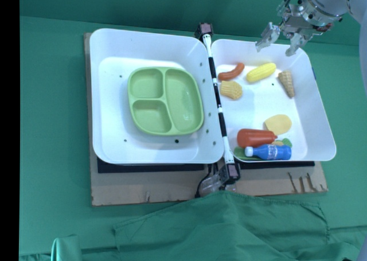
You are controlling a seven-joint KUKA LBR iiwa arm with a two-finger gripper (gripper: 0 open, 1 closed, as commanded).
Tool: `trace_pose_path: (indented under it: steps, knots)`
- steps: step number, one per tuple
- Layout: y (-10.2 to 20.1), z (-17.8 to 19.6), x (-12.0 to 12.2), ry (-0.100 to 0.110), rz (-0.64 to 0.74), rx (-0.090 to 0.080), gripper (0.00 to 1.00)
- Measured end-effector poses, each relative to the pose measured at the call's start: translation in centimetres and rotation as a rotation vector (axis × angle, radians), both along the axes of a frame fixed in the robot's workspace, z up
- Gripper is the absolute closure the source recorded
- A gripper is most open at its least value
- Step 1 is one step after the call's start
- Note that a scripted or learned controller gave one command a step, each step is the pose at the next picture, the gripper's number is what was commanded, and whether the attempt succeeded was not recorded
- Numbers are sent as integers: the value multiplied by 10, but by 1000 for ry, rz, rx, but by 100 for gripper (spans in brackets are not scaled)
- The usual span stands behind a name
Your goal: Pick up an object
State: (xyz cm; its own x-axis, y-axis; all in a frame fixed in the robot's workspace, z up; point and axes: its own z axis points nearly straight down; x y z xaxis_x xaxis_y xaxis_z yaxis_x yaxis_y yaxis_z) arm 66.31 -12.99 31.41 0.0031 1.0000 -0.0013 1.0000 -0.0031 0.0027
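While the left bin [114, 47] bears a green divided plate [165, 101], the right bin [312, 122] holds corn [261, 72], a sausage [231, 71] and a cone [287, 83], and the gripper [281, 41] hangs spread and unladen above its far rim.

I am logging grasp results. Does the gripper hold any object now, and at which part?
Nothing is held. The gripper hangs open above the right bin's far edge.

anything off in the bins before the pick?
Nothing stands out. The green tray lies flat in the left bin; toy foods lie loose in the right bin. The gripper hovers open above its far edge.
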Motion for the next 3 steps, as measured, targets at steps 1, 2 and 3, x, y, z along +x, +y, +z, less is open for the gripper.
trace_pose_path:
  steps: [1,2,3]
  knots:
    - [0,0,0,0,0,0,0]
    - [-8,-58,-2,4,-1,-1,0]
    - [-7,-107,-12,5,-1,-1,0]
